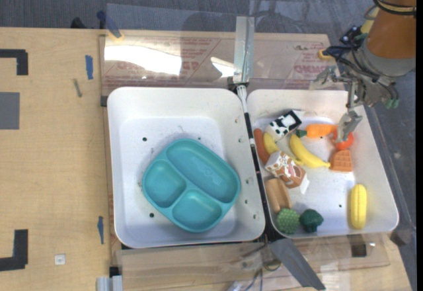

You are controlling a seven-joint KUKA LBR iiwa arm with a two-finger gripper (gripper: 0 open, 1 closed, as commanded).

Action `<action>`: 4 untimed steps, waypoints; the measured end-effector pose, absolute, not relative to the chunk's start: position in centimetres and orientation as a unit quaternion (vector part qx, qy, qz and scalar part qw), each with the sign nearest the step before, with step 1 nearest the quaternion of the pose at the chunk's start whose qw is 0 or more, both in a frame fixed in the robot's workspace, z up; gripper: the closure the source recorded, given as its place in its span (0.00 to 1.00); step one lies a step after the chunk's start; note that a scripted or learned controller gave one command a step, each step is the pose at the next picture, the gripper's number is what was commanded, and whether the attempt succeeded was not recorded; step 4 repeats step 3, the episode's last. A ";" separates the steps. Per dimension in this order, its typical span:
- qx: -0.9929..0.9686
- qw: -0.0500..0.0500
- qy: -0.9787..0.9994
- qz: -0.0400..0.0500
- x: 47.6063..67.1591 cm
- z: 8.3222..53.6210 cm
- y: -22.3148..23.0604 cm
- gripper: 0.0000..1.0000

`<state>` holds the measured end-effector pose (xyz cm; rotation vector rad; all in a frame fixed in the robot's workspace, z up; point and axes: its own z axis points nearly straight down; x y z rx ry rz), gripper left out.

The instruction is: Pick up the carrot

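We see the arm point(391, 25) as a rounded body wearing a broad orange band, with a dark cable looping over its top. A small yellow patch shows on its left flank. Below the band comes a grey wrist section cluttered with dark brackets and thin wires, ending in slim metallic jaws of pale grey.

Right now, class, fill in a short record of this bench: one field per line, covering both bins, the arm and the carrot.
left bin: holds a teal divided plate
right bin: holds toy foods
carrot: orange, lying near the bin's far side, just left of the gripper
gripper: low over the right bin's far right part, beside the carrot
banana: lies in front of the carrot
corn cob: yellow, near the right wall
broccoli pieces: at the near edge
carrot status: lying in the bin, not lifted
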<state>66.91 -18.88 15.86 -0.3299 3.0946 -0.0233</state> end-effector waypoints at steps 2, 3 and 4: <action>-0.168 0.018 0.986 -0.010 66.4 13.2 -18.7 0.00; -0.152 0.005 0.988 -0.002 65.2 10.9 -17.8 0.00; -0.152 0.005 0.988 -0.002 65.2 10.9 -17.8 0.00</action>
